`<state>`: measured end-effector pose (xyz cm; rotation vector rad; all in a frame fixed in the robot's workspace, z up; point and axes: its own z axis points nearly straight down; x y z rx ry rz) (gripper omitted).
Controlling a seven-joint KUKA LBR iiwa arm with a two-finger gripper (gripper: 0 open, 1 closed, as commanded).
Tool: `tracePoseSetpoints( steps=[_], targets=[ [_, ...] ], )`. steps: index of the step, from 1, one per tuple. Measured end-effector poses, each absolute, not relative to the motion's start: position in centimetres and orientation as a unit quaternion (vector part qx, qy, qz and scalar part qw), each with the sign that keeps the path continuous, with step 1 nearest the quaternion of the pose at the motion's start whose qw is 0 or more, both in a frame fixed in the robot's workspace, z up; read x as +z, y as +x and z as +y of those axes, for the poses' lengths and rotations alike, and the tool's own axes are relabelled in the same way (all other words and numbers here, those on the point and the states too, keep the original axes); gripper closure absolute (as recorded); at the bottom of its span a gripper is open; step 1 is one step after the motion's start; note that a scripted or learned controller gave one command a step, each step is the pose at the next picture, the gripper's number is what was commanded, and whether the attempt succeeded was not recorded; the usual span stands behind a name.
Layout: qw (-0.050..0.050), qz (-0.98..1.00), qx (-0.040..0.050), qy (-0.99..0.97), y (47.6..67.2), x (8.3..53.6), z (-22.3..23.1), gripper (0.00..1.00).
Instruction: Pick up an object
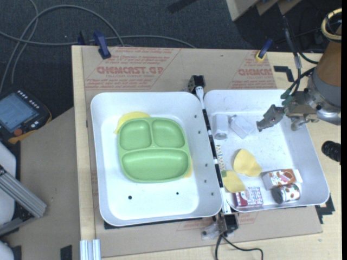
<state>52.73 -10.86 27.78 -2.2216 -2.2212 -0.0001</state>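
Bench board (162, 69) under everything, red print on it, blue clamps at its 11 and 1 o'clock corners. Two white bins on top, touching along the middle seam: left bin (103, 145), right bin (309, 145). Left bin carries a green three-section tray (154, 149), roughly centred, with a yellow flat piece (129, 117) poking out from under its 11 o'clock corner. My arm (331, 75) comes in from 3 o'clock, over the right bin's 2 o'clock corner. My gripper (270, 118) hangs above the upper half of the right bin, pointing toward 9 o'clock; fingers too dark and small against the bin, cannot tell their spread, nothing visible between them. Pickable stuff sits in the right bin: a pale clear wrapper (241, 127) just at 9 o'clock of my gripper, a yellow rounded object (246, 163) at bin centre, a second yellow piece (233, 182) at its 7 o'clock against the seam, a red-and-white packet (249, 196) at the bin's 7 o'clock edge, and a small printed can (285, 185) lying at 5 o'clock. All apart from my gripper.
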Motion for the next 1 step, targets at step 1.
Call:
tracePoseSetpoints(
  steps=[1],
  targets=[
    [0.001,-0.707,0.0005,-0.707,54.55,14.29,-11.87,0.0]
  ],
)
